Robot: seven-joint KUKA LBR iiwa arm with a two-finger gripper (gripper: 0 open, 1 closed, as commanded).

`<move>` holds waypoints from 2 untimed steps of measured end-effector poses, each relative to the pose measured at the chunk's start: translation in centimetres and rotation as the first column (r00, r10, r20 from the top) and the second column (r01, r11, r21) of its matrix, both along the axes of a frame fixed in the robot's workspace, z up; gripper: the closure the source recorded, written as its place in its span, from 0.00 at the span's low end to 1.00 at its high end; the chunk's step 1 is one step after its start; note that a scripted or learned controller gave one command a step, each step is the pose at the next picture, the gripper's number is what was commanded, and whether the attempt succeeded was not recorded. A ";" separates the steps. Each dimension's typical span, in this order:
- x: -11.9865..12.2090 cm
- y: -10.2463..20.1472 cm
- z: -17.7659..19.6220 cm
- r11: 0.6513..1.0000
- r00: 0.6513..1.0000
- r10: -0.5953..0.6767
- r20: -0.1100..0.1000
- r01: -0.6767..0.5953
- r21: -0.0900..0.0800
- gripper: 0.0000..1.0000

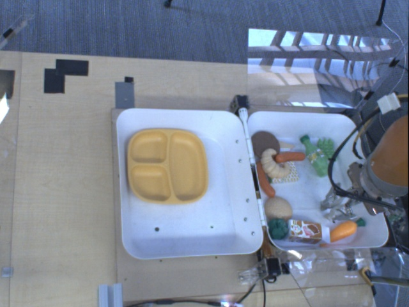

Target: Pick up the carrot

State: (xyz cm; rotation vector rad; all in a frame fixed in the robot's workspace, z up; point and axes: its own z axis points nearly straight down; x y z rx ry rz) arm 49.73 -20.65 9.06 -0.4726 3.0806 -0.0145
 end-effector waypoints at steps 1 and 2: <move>0.5 0.0 1.3 1.000 1.000 -0.008 0.016 0.008 -0.001 1.00; 1.1 7.6 10.1 0.982 0.982 -0.188 -0.008 0.188 0.009 1.00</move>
